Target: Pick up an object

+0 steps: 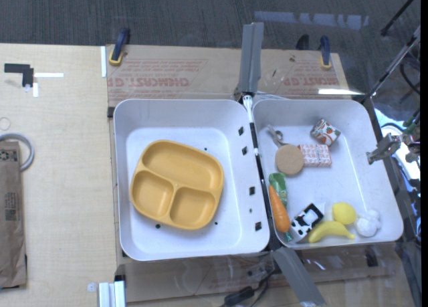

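1. I see two white bins side by side. The left bin (127,185) has a yellow divided plate (176,184) lying flat; the right bin (374,138) has all the small stuff.
2. Candidates in the right bin: a round tan disc w/ a metal handle (289,159) near the middle, a pink wafer block (315,155) touching its right side, a small orange-white carton (325,132) toward the back, a carrot (279,209) along the left wall, a black-white toy (307,222) just beside it, and a banana (330,232), lemon (344,213) and white ball (367,223) bunched at the front-right.
3. Gripper: I can't tell its state. There's some dark rig hardware at the far right edge, but nothing readable.
4. My pick would be the carton, since it sits apart from its neighbours w/ room on both sides.
5. Approach: come straight down over the carton and close across its short side, not diagonally.
6. I'd avoid the banana/lemon/ball cluster, as they're touching and prob. roll. The carrot hugs the wall, so there's poor clearance on that side.
7. Lift slowly and check the item is actually held before I call it done.
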